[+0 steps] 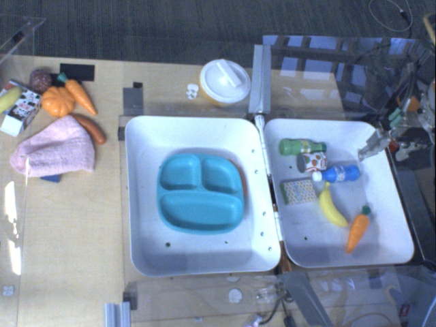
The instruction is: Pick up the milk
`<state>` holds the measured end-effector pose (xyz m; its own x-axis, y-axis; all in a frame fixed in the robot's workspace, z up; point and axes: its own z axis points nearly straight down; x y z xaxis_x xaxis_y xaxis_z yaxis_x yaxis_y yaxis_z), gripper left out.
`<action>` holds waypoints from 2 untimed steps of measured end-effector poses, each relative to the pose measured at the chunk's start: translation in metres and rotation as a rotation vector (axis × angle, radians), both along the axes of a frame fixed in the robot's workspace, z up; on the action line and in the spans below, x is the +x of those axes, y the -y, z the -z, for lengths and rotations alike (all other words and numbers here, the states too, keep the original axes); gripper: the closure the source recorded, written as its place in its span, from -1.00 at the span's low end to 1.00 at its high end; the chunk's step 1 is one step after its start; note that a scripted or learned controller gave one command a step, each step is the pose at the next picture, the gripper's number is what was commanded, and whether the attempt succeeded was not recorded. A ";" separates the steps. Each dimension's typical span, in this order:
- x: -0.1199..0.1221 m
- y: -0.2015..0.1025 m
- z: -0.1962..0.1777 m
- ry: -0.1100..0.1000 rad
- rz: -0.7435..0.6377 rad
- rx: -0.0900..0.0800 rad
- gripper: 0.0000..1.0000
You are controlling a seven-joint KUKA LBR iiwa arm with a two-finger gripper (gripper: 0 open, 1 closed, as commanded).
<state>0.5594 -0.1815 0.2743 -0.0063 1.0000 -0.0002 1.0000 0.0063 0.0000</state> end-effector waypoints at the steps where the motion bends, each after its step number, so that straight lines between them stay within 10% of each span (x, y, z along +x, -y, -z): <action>1: 0.055 -0.038 0.102 -0.002 0.028 0.001 -1.00; 2: 0.077 -0.056 0.166 0.003 -0.164 0.000 -1.00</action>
